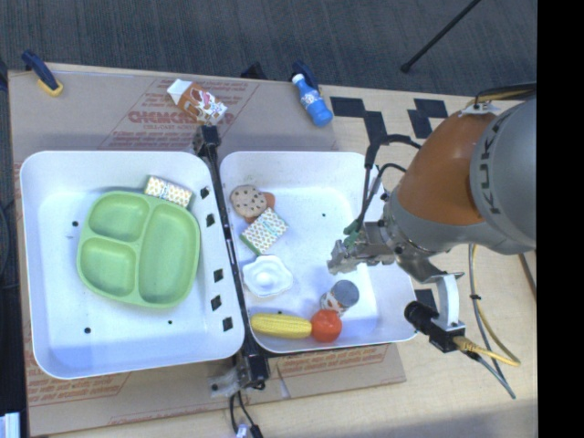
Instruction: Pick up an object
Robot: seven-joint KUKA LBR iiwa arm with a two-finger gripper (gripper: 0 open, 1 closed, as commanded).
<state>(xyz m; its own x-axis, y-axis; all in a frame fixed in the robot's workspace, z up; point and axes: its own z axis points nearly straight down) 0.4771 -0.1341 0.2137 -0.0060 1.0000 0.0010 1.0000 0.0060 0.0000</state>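
In the camera view, the jaws [351, 255] of the grey arm hang low over the right white plastic bin [301, 167], and I cannot tell if they are spread or pressed together. Just below them lies a small round grey-blue object [344, 294], with a red tomato-like ball [327, 326] and a yellow toy corn cob [281, 325] further down. Far to their left, a green divided plate [140, 247] rests in the left white plastic bin [46, 181].

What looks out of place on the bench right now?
Two things sit outside the bins on the cardboard: a small packet behind the left bin and a blue bottle lying on its side behind the right bin.
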